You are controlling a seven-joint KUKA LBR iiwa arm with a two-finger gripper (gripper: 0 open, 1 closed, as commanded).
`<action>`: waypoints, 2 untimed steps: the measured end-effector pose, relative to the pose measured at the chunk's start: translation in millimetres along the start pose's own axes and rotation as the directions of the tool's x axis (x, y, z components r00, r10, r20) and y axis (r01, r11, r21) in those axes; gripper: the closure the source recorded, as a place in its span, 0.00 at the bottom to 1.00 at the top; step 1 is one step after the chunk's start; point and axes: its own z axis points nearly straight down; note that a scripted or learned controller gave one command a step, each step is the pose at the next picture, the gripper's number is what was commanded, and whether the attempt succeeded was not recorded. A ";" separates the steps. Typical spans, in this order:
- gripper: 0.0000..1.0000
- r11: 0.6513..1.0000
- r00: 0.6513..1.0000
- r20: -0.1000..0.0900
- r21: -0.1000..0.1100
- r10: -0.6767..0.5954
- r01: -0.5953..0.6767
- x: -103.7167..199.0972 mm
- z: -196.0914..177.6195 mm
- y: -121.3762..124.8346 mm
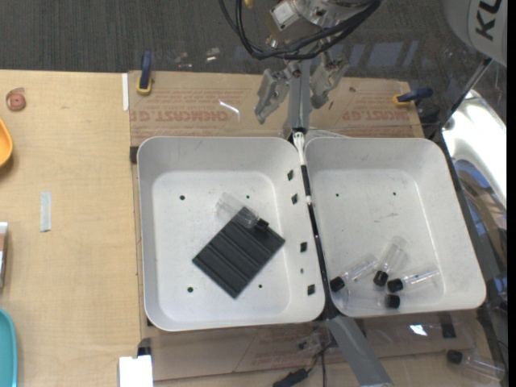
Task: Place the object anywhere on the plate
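Hovering above the bins' far edge, your gripper (pixel 300 97) with fingers spread open, gripping nothing, clear vial (pixel 240 211) well apart below, resting on dark plate (pixel 239 252) in left bin (pixel 161 240).

I see a bench (pixel 64 216) with a pale wood top on my left and a cardboard sheet (pixel 201 111) under two white bins: the left bin (pixel 153 240) and right bin (pixel 451 216) sit touching side by side. On the wood lie a small grey strip (pixel 45 212) and a reddish disc (pixel 14 100), while a blue clamp (pixel 146 71) and another clamp (pixel 409 97) grip the cardboard's far edge.
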 end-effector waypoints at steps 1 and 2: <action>0.00 0.871 0.871 0.002 -0.001 -0.491 0.491 -38.1 25.2 -44.9; 1.00 0.876 0.876 0.007 0.001 -0.483 0.483 -35.9 17.9 -45.9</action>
